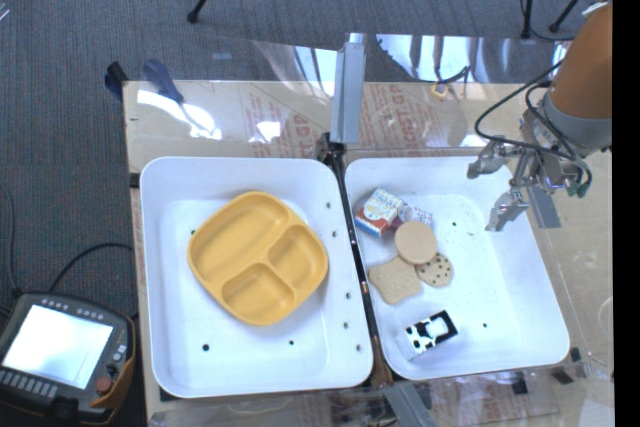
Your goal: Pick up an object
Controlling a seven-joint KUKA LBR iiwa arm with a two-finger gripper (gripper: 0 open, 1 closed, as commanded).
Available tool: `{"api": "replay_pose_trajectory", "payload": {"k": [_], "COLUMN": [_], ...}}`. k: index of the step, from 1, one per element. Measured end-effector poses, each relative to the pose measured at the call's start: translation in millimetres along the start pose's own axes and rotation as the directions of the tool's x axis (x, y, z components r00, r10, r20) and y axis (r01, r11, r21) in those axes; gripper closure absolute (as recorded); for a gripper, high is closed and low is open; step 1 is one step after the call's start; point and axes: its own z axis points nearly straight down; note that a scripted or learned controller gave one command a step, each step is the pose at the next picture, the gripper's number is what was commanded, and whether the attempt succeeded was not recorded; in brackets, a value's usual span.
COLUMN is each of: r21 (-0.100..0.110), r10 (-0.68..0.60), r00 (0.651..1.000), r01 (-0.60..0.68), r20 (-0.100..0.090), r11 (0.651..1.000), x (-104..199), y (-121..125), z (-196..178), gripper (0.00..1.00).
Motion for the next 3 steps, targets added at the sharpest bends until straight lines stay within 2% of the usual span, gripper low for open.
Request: {"api": "replay_pose_trajectory", "payload": {"k": [1,2,3], "r21": [0.000,0.001,-0.002], "r10": [0.209,0.202,0.201], "r00": [0.978,0.979,0.980], "r01": [-0.209,-0.203,-0.201], "r20": [0.006,0.017,0.009], "r11": [0.978,0.979,0.980], "x": [43.2,39.3,62.8], "y": [57.6,59.7,137.2], "z": [101.5,89.0,0.4], "gripper": [0.00,1.00,1.00]}}
